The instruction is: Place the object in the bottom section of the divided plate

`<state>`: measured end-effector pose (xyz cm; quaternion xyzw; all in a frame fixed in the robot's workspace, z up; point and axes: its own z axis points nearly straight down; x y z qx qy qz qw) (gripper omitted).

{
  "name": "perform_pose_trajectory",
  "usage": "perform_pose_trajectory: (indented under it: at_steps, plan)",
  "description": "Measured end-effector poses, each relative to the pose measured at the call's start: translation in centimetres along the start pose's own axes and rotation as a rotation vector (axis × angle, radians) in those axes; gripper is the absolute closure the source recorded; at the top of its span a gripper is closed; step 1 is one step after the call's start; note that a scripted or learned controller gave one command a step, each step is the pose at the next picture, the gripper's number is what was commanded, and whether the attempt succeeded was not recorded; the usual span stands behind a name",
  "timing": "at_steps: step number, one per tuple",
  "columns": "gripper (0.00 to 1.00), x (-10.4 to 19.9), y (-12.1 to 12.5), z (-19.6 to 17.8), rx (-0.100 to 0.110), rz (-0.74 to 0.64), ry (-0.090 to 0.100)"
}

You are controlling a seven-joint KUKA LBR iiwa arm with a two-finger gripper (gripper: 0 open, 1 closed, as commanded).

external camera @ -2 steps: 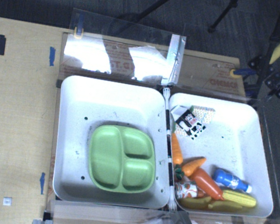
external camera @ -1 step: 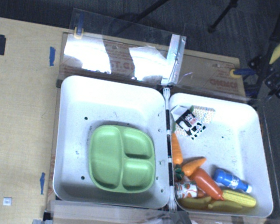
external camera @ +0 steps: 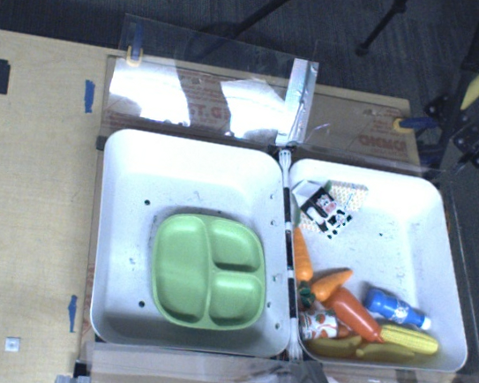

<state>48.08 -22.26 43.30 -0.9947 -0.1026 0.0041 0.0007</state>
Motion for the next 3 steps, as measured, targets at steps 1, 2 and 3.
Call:
perform_pose_trajectory:
  at_steps: [1, 2, 3]
  plan:
    - [0.00, -0.01, 0.01, -0.03, 0.000, 0.000, 0.001]
    - [0.00, -0.05, 0.05, -0.08, 0.000, -0.401, 0.002]
    - [1.00, 0.13, 0.09, -0.99, -0.001, -0.402, -0.001]
